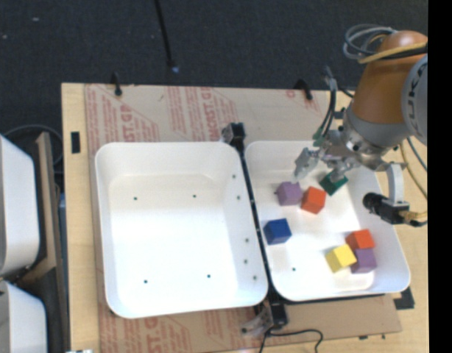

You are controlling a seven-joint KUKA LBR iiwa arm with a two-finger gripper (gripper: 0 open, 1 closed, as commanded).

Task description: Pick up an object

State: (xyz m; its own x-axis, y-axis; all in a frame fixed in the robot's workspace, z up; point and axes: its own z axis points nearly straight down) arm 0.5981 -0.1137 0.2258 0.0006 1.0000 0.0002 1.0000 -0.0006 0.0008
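My gripper (319,170) hangs over the back of the right bin (388,274), open, its fingers spread apart. One grey finger (305,162) points down-left toward a purple block (288,193). A dark green block (333,182) lies right by the other finger, partly covered by it; I see nothing clamped between the fingers. An orange-red block (313,200) sits just in front of the gripper, beside the purple one. Further forward lie a blue block (277,231), an orange block (360,239), a yellow block (341,257) and a second purple block (365,261).
The left bin (115,197) stands beside the right one, with a black divider (248,190) between them. A black fitting (384,206) juts out at the right bin's right rim. The arm's orange band (380,87) rises at the upper right.
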